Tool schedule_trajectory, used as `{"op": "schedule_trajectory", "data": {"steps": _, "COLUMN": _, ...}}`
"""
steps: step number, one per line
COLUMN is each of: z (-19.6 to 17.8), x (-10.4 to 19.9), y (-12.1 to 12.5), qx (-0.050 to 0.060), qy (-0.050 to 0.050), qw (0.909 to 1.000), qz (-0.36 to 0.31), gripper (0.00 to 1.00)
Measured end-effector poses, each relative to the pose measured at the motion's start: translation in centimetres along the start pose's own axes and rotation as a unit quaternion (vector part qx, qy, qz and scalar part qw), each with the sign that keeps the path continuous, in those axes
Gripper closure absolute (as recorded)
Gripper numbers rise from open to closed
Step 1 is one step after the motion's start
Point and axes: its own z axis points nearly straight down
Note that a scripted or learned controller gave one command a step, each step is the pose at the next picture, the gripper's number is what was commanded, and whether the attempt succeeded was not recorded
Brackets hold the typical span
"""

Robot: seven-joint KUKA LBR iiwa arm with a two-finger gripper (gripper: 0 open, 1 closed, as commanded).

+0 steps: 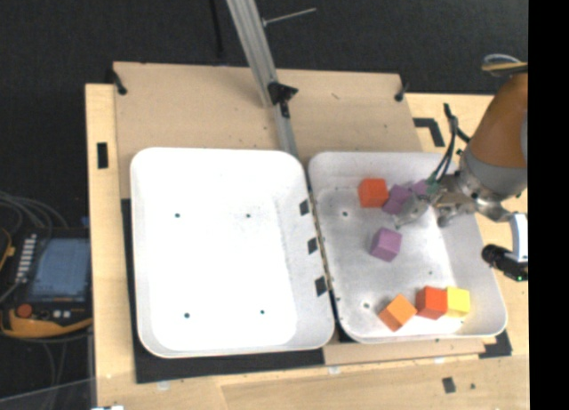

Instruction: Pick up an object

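Seen from above at a slant, the grey arm with its orange band reaches in from the right, and its gripper (425, 206) sits low in the right bin (351, 310), near that bin's far right part. Whether it is open or closed cannot be told from here.

A purple block (399, 197) lies touching the gripper on its left, tilted, one corner toward the bin's middle; no long axis can be told on it. Just beyond it, farther left, an orange-red cube (373, 192) rests almost against it. A second purple cube (386, 245) sits alone below and left of the gripper, standing apart from the rest.

Well below the gripper, by the bin's near rim, three blocks crowd together: an orange cube (398, 311), a red cube (432, 301) and a yellow cube (458, 301), the red one touching both neighbours.

All blocks look matte and square-edged; the bin is smooth white, speckled. The left bin (222, 248) lies well away to the gripper's left on the pale wooden bench (178, 106).
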Motion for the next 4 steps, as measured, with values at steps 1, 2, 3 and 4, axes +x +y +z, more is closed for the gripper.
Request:
{"op": "schedule_trajectory", "data": {"steps": 1, "z": 5.0, "x": -0.1, "y": 0.1, "qx": -0.003, "qy": -0.002, "qw": 1.0000, "qz": 0.002, "gripper": 0.00}}
{"op": "schedule_trajectory", "data": {"steps": 2, "z": 3.6, "x": -0.3, "y": 0.2, "qx": -0.005, "qy": -0.002, "qw": 1.0000, "qz": 0.003, "gripper": 1.00}}
{"op": "schedule_trajectory", "data": {"steps": 3, "z": -0.8, "x": -0.2, "y": 0.3, "qx": -0.005, "qy": -0.001, "qw": 1.0000, "qz": 0.001, "gripper": 1.00}}
{"op": "schedule_trajectory", "data": {"steps": 4, "z": -7.4, "x": -0.5, "y": 0.4, "qx": -0.006, "qy": -0.002, "qw": 1.0000, "qz": 0.001, "gripper": 1.00}}
